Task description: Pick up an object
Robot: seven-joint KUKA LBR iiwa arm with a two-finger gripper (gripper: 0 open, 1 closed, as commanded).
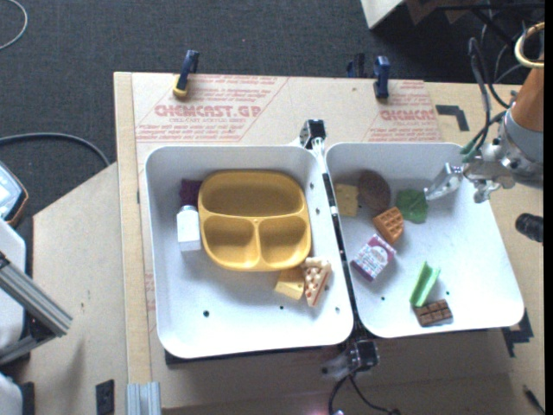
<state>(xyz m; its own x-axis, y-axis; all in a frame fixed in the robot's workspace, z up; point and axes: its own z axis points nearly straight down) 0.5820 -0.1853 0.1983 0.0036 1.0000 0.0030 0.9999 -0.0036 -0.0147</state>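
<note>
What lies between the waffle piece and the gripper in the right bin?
In the camera view, a round green piece lies between the waffle piece and the gripper.

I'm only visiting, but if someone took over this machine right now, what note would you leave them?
End effector: over the upper part of the right bin, beside a green piece; nothing visibly held, finger state unclear.
Right bin things: waffle, pink carton, green wedge, chocolate bar, brown round piece, pale block.
Left bin: yellow divided tray, white bottle, pizza slice.
Done: nothing lifted yet.
Left: grasp and lift one object; the green piece seems nearest.
</note>
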